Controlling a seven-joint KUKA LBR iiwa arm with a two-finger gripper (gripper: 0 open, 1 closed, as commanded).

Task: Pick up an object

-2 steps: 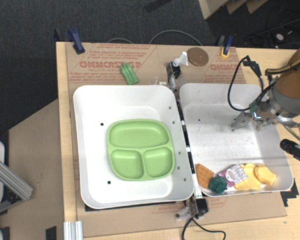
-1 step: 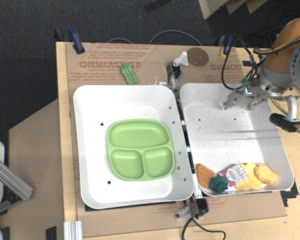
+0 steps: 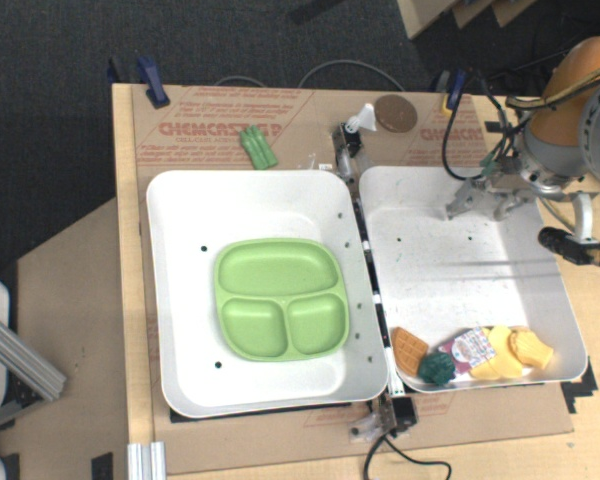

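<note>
Several toys [image 3: 475,354] along near bin edge, well apart from hand [image 3: 483,200]

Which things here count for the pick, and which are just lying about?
For the pick: gripper; small objects heaped along the right bin's near edge: waffle, dark green piece, yellow pieces.

Lying about: green divided tray in left bin, green clip, brown disc.

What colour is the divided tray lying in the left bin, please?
Light green, seen clearly in the camera view: the divided tray in the left bin.
</note>
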